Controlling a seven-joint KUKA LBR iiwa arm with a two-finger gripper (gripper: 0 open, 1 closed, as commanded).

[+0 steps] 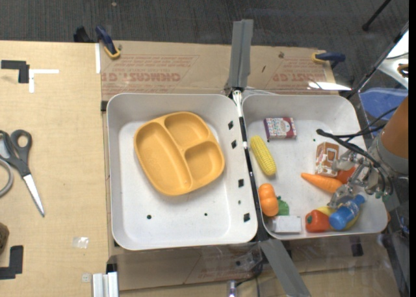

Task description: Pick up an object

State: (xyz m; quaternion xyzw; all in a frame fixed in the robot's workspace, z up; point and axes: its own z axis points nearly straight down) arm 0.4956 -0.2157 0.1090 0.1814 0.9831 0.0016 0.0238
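Observation:
The right bin (294,107) holds several small objects: a yellow corn cob (263,155), a pink and white box (280,127), a brown and white packet (327,157), an orange carrot (320,181), an orange toy with a green bit (267,199), a white block (286,225), a red pepper (316,221) and a blue bottle (344,216). My gripper (351,187) hangs low at the bin's right side, just right of the carrot's thick end and above the blue bottle. Its metal parts overlap the carrot tip.
The left bin (114,179) holds a yellow divided plate (179,153). Scissors (23,166) lie on the wooden bench at far left. Blue clamps (107,42) pin the cardboard behind the bins. Black cables (344,136) cross the right bin's far right corner.

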